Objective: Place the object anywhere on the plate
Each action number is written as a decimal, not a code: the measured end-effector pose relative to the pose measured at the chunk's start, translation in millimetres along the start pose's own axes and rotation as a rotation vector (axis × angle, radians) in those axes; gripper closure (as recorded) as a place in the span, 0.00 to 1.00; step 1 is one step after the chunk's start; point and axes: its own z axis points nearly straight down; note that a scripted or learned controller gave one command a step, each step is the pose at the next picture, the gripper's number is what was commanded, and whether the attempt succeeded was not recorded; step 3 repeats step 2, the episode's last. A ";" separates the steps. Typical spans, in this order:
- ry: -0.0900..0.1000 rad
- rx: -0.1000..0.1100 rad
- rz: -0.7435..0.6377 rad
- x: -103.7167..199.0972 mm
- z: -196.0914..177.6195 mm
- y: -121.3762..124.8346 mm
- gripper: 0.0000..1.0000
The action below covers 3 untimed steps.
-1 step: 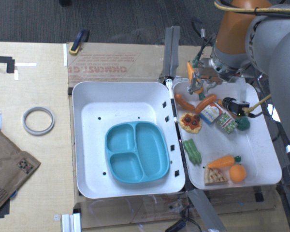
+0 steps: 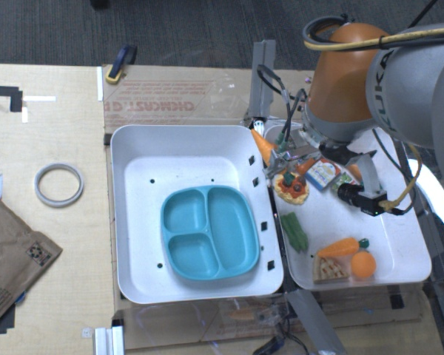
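Gripper [image 2: 290, 161] over toy pizza [image 2: 291, 187] (arm lettering unreadable); plate [image 2: 209, 231] apart.

tape ring [image 2: 59, 184] left of frame, on bench | cardboard box [image 2: 11, 261] lower left | blue clip [image 2: 121, 63] top | cardboard sheet [image 2: 170, 104] above left bin

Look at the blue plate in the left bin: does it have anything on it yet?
Empty. All three compartments of the plate show bare blue; the toy foods, such as the carrot, lie in the right bin.

Open plate [image 2: 209, 232] — toys [image 2: 291, 188] crowding right bin [image 2: 399, 268]
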 end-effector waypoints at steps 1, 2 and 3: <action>0.000 0.001 -0.225 82.8 -31.2 -48.5 1.00; 0.000 0.000 -0.225 82.5 -31.3 -48.5 0.00; 0.000 0.000 -0.225 82.5 -31.3 -48.5 0.00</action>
